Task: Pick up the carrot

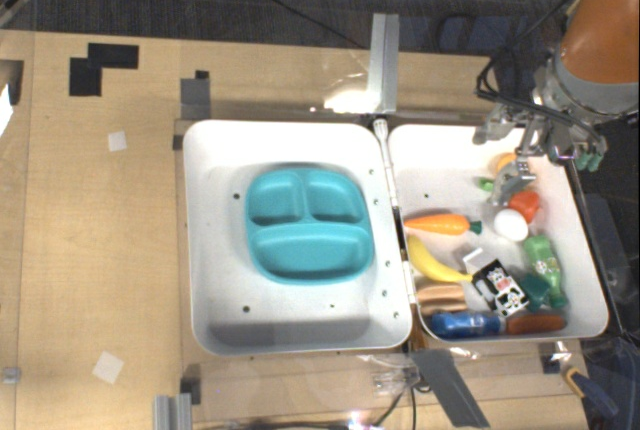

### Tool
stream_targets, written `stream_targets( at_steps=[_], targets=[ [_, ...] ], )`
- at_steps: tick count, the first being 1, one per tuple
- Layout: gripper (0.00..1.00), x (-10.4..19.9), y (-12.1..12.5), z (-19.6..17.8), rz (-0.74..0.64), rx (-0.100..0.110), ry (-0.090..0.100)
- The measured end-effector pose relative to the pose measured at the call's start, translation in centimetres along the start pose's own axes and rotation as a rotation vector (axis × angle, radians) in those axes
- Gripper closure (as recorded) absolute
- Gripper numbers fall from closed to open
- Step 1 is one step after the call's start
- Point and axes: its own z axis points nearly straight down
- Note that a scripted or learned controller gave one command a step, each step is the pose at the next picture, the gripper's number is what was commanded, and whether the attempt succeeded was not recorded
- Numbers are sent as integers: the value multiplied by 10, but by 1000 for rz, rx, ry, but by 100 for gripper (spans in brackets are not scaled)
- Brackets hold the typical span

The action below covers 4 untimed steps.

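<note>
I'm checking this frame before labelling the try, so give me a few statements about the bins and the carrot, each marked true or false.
1. The carrot lies in the right bin. True.
2. The teal tray sits in the left bin. True.
3. The carrot rests on the teal tray. False: it lies in the right bin, beside the banana.
4. The tool hangs over the left bin. False: it is over the right bin's far part.
5. The banana lies nearer the camera than the carrot. True.

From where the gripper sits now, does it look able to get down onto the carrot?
Probably yes. The carrot lies on top at the right bin's left side, its upper surface uncovered. The gripper hangs over the same bin, to the carrot's right. The banana crowds its near side, so a clean approach from above looks best.
</note>
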Motion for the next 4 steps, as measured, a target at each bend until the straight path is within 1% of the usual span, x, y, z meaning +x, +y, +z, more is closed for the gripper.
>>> stream_targets(
  at_steps=[1,2,3,4],
  targets=[
    [0,16,40,92,-61,-3,7],
    [0,15,38,89,-59,-1,1],
    [0,42,62,95,47,-1,3],
    [0,37,2,111,-236,1,0]
  ],
)
